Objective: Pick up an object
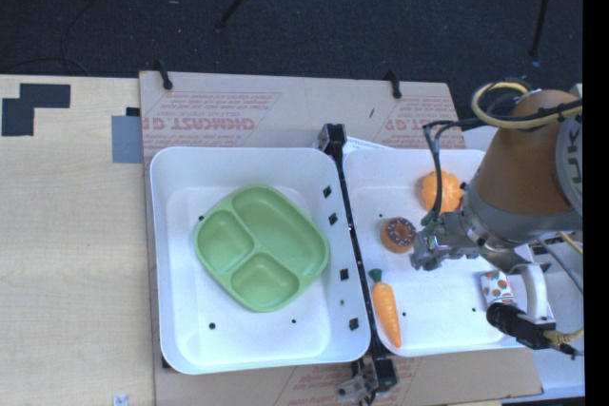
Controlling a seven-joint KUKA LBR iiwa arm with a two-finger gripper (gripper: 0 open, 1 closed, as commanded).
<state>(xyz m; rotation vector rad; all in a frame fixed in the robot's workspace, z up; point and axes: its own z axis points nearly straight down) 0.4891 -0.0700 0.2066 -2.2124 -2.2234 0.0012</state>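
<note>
One fixed overhead view — slanted, over both bins (162, 204).

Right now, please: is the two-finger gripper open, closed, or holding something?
Gripper: cannot be told; it is low in the right white bin, beside the small brown chocolate doughnut.

Even overhead light, soft shadows, white bins (181, 204) bright, floor dim, slight softness.

You have two bins side by side on the desk (67, 242). The left bin (181, 176) holds a divided plate (262, 247) near its middle. In the right bin (400, 171), a carrot (385, 314) lies against the left wall, a doughnut (397, 234) behind it, an orange (441, 191) further back-right.
</note>
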